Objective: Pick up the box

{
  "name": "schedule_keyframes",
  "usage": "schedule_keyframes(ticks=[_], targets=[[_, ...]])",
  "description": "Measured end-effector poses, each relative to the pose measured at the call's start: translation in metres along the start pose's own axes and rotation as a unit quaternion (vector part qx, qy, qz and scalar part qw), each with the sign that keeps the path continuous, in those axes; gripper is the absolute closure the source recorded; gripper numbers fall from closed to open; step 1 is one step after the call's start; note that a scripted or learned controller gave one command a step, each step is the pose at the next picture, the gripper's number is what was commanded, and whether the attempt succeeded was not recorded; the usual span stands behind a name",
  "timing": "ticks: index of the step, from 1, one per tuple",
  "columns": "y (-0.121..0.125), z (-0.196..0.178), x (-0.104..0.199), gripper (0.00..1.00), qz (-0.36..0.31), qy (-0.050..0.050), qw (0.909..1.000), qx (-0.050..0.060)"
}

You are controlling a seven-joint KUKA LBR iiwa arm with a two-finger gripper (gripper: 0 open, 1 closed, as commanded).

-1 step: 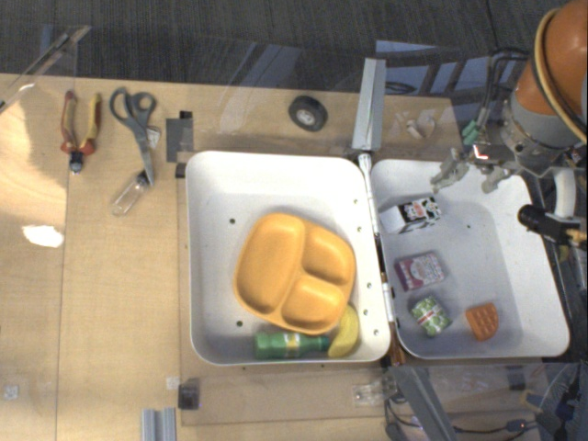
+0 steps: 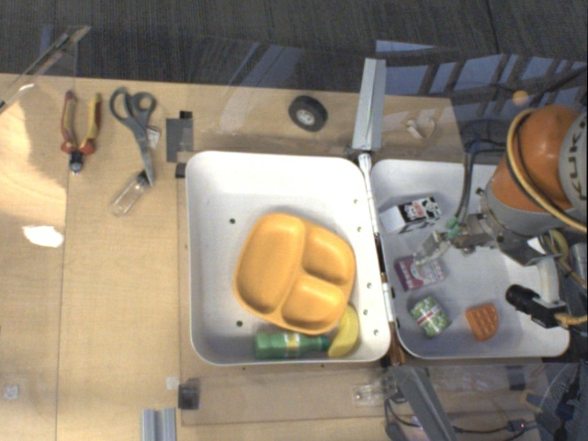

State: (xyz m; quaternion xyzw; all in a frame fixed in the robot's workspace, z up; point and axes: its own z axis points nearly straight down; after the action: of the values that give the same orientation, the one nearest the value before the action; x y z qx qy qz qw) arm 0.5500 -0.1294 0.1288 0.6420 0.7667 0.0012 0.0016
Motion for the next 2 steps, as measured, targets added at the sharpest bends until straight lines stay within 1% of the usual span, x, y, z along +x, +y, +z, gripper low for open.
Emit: schedule_keyframes(ticks=[1,2], targets=[[-0.004,0.038,0.041,0.0,-0.005,-0.003,1.0,-0.007],[0.0,0.027,0.041,1.0,-0.007,-0.004,0.9999,-0.011]])
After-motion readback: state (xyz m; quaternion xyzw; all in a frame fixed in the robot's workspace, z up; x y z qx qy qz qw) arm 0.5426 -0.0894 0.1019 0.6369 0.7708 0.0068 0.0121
